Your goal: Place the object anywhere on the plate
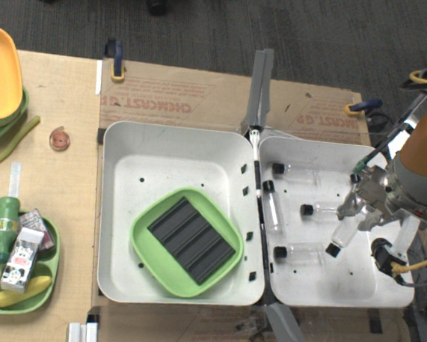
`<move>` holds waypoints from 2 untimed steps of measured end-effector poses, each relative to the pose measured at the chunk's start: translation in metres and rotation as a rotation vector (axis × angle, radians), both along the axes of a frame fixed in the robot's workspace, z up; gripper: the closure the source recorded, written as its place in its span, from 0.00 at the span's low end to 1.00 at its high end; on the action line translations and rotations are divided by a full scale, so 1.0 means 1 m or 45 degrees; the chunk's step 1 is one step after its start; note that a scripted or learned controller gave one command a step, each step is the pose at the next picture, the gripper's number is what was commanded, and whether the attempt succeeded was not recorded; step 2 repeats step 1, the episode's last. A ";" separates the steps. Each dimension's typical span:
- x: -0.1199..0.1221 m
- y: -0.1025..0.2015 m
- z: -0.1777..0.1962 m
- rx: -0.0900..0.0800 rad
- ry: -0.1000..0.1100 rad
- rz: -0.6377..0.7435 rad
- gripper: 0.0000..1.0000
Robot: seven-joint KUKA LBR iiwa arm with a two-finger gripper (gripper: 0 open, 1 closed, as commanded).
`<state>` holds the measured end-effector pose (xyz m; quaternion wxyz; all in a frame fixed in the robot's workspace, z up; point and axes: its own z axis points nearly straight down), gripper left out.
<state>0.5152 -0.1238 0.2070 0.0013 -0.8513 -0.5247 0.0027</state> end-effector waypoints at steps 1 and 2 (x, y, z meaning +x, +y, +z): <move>0.000 0.000 0.000 0.000 0.000 0.000 0.00; 0.000 0.000 0.000 0.000 0.000 0.000 0.00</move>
